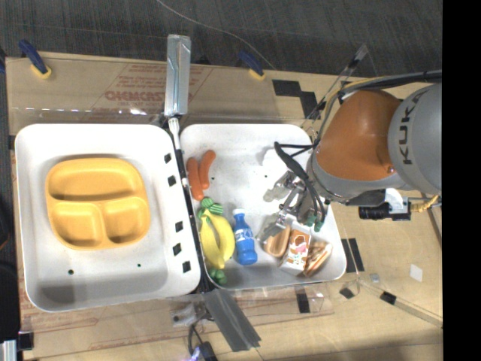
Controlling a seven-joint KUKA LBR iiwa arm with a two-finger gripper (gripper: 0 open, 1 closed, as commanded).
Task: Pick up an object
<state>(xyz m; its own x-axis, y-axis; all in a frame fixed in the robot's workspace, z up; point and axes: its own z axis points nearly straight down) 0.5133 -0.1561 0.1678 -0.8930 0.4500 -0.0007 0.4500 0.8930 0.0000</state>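
Silver metal glints low in the right bin (225, 138), and that is the claw (284, 210), hanging off the big grey arm (409, 138) with its orange band (359, 135), which leans in from the right over the bin's far corner. Black cables loop around the wrist, and they clutter the view so much that I cannot tell whether the claw is wide or narrow, nor whether anything sits in it. Right below the tip lies a hot dog in a bun (276, 241), touching or nearly touching the metal, and just beside that a small carton (297, 251) with a red and white label, and past the carton a second brownish bun (319, 256) tucked into the bin's near right corner. Moving left across the floor, a blue bottle (244, 238) with a white cap stands close to the hot dog, and beside it a bunch of yellow bananas (215, 236) lies along the dividing wall. Further up that wall, well apart from the claw, rest two orange sausages (200, 173) side by side. Over in the left bin (30, 201), a yellow divided tray (96, 200) lies flat in the middle. Both bins rest on a cardboard sheet (128, 81) with blue clips at its far edge.
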